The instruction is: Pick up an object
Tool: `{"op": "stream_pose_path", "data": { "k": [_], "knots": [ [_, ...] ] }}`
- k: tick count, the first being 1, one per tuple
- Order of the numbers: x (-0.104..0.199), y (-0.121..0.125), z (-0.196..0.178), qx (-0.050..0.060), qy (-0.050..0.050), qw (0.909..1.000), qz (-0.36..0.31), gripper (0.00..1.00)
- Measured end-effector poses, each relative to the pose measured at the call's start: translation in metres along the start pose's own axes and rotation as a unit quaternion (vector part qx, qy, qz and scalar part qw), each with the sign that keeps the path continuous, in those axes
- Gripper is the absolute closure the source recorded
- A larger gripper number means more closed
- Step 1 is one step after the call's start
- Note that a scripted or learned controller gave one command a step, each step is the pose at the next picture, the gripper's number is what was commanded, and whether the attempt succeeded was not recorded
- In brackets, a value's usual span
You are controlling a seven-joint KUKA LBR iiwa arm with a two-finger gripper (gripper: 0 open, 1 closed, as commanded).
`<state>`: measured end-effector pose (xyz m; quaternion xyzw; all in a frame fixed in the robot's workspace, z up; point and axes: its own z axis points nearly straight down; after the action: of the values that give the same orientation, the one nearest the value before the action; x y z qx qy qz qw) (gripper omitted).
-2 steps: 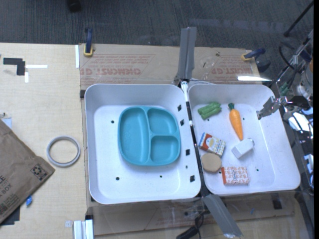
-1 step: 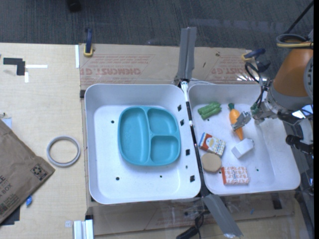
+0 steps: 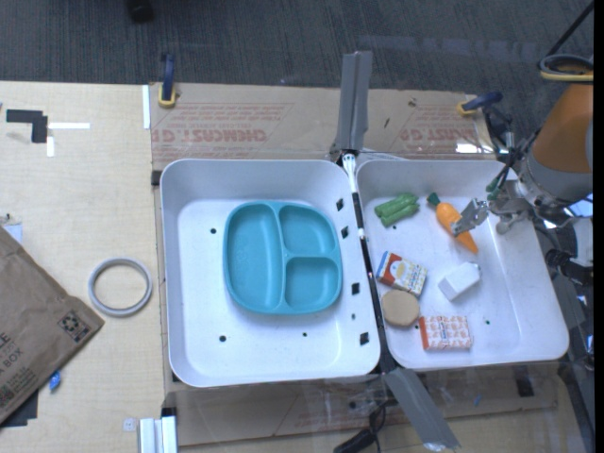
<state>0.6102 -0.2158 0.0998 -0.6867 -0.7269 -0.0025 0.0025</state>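
The right bin point(image 3: 528, 347) holds several small objects. An orange carrot point(image 3: 451, 219) lies near its far right, with a green vegetable point(image 3: 396, 208) to its left. Nearer the front are a red and white carton point(image 3: 401, 274), a white block point(image 3: 460, 280), a tan round disc point(image 3: 400, 309) and a red patterned packet point(image 3: 444, 332). My gripper point(image 3: 472, 217) reaches in from the right and sits right over the carrot's right end, partly covering it. Nothing is visibly lifted.
The left bin point(image 3: 189, 347) carries a teal divided plate point(image 3: 283, 256). A roll of tape point(image 3: 120, 285) and a brown cardboard box point(image 3: 33, 333) lie on the bench to the left. Clamps point(image 3: 479, 105) hold the cardboard backing behind the bins.
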Motion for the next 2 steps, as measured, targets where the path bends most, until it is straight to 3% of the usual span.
{"op": "stream_pose_path", "data": {
  "k": [1, 2],
  "knots": [
    [-0.0014, 0.0003, -0.0097, -0.001, -0.003, 1.0000, -0.001, 1.00],
    [-0.0014, 0.0003, -0.0097, -0.001, -0.003, 1.0000, -0.001, 0.00]
  ]
}}
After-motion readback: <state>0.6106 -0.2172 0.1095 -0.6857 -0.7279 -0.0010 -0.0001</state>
